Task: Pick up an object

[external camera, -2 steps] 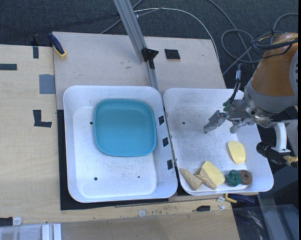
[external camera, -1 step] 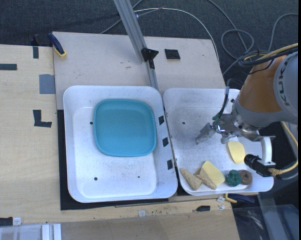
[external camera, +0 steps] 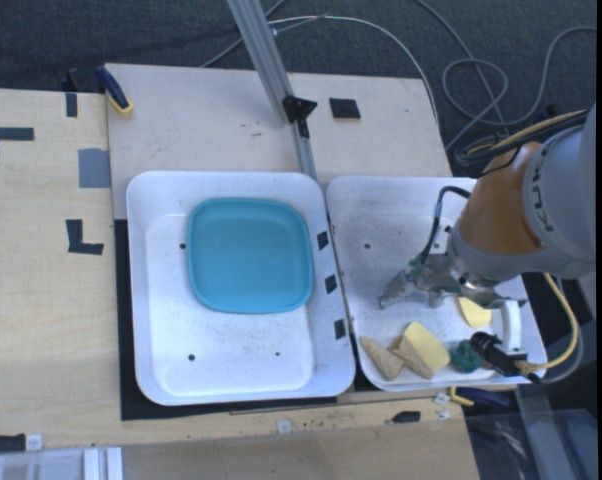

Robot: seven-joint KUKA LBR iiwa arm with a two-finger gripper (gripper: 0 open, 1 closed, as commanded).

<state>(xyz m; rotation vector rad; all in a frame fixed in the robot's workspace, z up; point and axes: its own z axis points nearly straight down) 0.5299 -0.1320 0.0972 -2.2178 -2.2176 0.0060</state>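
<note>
A pale wooden surface (external camera: 41, 268) is carrying two shallow white bins side by side, seen from above at a slant. The left bin (external camera: 161, 368) is holding one thing: a square turquoise plate (external camera: 249, 254) with rounded corners, lying flat near the middle of the bin.

The right bin (external camera: 381, 218) is holding a small cluster of objects along its near edge. Two tan wedge-shaped pieces (external camera: 384, 358) are lying side by side and touching. One pale yellow block (external camera: 424, 346) is resting just beside them, against their right side. One dark green object (external camera: 466, 356) is sitting just to the right of the yellow block. One more flat yellow piece (external camera: 474, 313) is lying farther right, partly hidden under the arm.

One grey robot arm (external camera: 571, 198) with an orange band (external camera: 501, 213) is reaching in from the right over the right bin. Its pincer (external camera: 393, 293) is pointing toward the middle of that bin, low over the bare white floor. The two grey fingers appear to be spread slightly apart, and nothing is showing between them. The pincer is hanging just above and to the left of the object cluster, near the tan wedges and yellow block but apart from them.

One slanted metal pole (external camera: 271, 68) is crossing the top of the view, and loose cables (external camera: 461, 78) are lying on the dark floor beyond the surface.
</note>
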